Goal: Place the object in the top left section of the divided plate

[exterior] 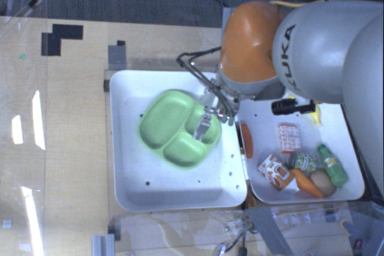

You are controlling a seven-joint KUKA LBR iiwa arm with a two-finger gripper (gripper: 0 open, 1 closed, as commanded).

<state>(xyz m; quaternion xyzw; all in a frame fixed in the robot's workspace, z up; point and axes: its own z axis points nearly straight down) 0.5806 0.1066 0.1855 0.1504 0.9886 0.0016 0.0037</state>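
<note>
A light green divided plate (pixel 168 120) with three sections lies in the left white bin (pixel 156 189). My gripper (pixel 205 123) hangs low over the plate's small right-hand section, just under the orange wrist band (pixel 249 42). I can make out nothing held in it. The wrist hides the plate's upper right rim. The large section on the plate's left and the lower section hold nothing.
The right bin (pixel 348 129) holds a red sausage (pixel 246 141) by its left wall, a red-and-white packet (pixel 289 136), an orange-and-white carton (pixel 275 169), a carrot (pixel 307 184), a green bottle (pixel 333 166) and other small food items. The bulky grey arm (pixel 336 51) overhangs that bin.
</note>
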